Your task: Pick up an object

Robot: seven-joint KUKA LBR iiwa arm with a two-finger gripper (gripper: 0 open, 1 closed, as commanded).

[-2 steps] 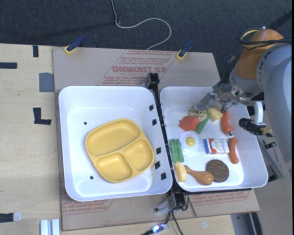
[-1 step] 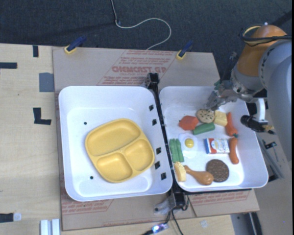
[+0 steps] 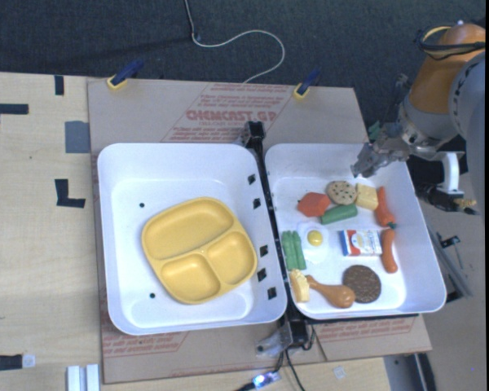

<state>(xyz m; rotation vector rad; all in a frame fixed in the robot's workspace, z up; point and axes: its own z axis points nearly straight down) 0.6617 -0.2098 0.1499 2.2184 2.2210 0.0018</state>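
Note:
The right bin [image 3: 310,163] holds several toy foods: a cookie [image 3: 341,191], a yellow cheese block [image 3: 367,195], a red piece [image 3: 313,204], a green pepper [image 3: 339,214], two sausages [image 3: 384,206], a fried egg [image 3: 314,238], a milk carton [image 3: 359,242], green beans [image 3: 292,249], a brown patty [image 3: 362,283] and a drumstick [image 3: 329,290]. My gripper [image 3: 365,164] hangs over the bin's far right part, just above the cookie and cheese block. Nothing shows between its fingers.
The left bin [image 3: 130,169] carries a yellow divided plate [image 3: 199,249]. Black clips line the divider [image 3: 265,210] between the bins. A white cable [image 3: 236,39] lies on the dark floor behind the cardboard base [image 3: 220,112].

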